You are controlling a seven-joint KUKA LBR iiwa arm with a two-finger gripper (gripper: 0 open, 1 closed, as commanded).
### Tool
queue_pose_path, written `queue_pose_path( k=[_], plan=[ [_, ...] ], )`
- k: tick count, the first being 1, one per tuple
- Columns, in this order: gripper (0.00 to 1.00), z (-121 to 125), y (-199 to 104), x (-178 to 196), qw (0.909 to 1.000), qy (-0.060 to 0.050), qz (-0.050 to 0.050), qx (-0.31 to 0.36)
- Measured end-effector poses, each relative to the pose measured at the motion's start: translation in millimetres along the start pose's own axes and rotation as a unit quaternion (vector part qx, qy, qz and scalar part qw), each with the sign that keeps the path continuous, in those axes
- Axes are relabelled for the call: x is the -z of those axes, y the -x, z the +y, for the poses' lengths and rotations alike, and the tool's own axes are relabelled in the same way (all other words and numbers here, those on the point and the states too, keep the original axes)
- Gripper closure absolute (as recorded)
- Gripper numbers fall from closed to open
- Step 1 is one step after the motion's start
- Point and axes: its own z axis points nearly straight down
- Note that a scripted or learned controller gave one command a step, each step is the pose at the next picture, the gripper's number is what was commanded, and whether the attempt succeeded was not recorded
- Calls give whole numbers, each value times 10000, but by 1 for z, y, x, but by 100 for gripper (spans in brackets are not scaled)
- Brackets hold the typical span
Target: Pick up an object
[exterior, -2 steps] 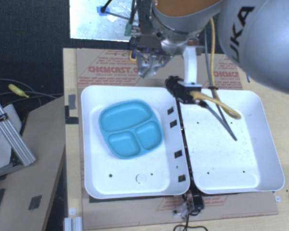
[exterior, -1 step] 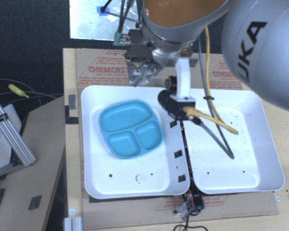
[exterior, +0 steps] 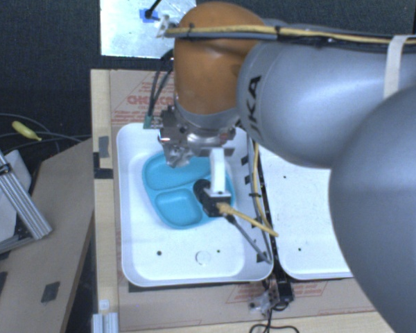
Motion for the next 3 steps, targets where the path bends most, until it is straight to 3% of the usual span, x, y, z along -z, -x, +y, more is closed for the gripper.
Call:
queue_pose_path(
  k=[1, 2, 3],
  plan=[
    [100, -30, 34, 104, 10000, 88, 40, -5],
    [100, -81, 93, 8, 10000, 4, 11, -13],
    [100, -75, 73, -179, 10000, 16, 16, 4]
  ],
)
